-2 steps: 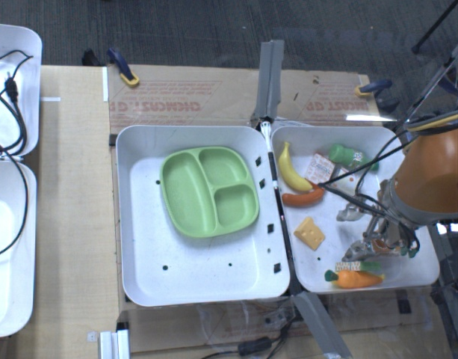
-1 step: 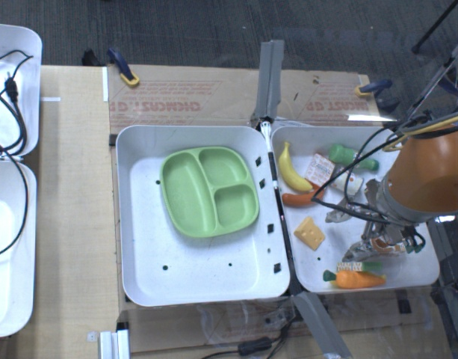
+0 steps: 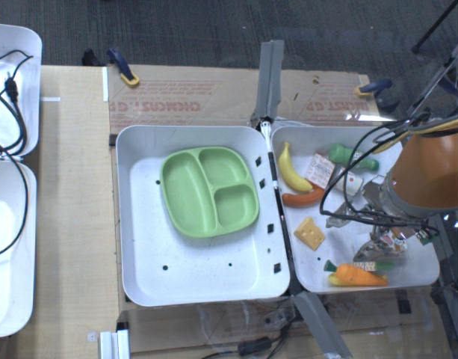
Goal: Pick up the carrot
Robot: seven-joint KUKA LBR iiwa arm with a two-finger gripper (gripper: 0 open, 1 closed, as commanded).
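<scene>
Camera view | hand (image 3: 378, 254) hung just above carrot (image 3: 359, 276), grip state: cannot tell | step: reaching | next: drop down, pinch carrot

A robotics lab: two shallow white plastic bins (image 3: 131, 223) sit on a cardboard-covered bench (image 3: 214, 96) held by blue clamps (image 3: 122, 67), loose black cables (image 3: 12, 118) at nine o'clock.

Red lettering printed upside down on the cardboard sheet (image 3: 214, 96) behind the bins cannot be read reliably.
</scene>
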